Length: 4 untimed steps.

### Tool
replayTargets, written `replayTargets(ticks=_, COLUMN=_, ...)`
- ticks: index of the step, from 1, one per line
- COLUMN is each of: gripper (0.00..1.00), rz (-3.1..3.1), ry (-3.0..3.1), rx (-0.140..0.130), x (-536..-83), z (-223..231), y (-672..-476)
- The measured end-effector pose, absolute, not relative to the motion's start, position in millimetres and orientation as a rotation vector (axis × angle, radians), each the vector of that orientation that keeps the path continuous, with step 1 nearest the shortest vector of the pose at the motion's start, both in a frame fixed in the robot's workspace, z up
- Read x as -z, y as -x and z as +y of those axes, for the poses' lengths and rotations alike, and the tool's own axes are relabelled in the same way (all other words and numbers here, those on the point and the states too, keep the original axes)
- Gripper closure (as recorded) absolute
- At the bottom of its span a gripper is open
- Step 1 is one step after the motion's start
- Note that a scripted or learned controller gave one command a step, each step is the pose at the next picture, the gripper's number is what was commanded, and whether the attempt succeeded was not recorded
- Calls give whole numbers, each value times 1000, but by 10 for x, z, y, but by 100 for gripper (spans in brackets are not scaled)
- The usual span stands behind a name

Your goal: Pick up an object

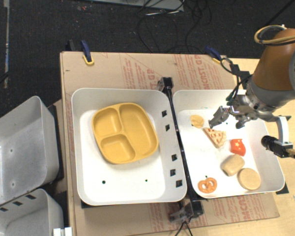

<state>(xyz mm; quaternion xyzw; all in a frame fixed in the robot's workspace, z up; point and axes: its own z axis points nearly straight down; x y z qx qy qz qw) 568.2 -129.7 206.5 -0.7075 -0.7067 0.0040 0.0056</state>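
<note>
Nothing picked up yet. Gripper (229, 116) open and empty, hanging over the far part of the right bin (272, 185), just above a pizza wedge (215, 136). Close by: yellow chip (197, 121) to the left, red piece (237, 146) to the right. Nearer: bread roll (232, 165), round biscuit (249, 178), pretzel (207, 185). Crowded neighbours, likely to get nudged. Left bin (88, 191) with yellow tray (124, 132).

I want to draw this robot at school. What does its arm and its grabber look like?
The arm is thick and rounded, grey, with a shiny orange band near its wrist. A thin black cable runs along it. At its end sits the gripper, made of dark grey and black metal parts with two short fingers.
</note>
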Motion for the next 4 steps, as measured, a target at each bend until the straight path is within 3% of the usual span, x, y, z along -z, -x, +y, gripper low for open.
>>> replayTargets(ticks=1, gripper=0, rz=-2223, ry=2220, rx=0, x=-2138, z=-1295, y=-5712)
replayTargets(ticks=4, gripper=0, rz=-2224, ry=2228, rx=1, x=-944, z=-1250, y=-5678)
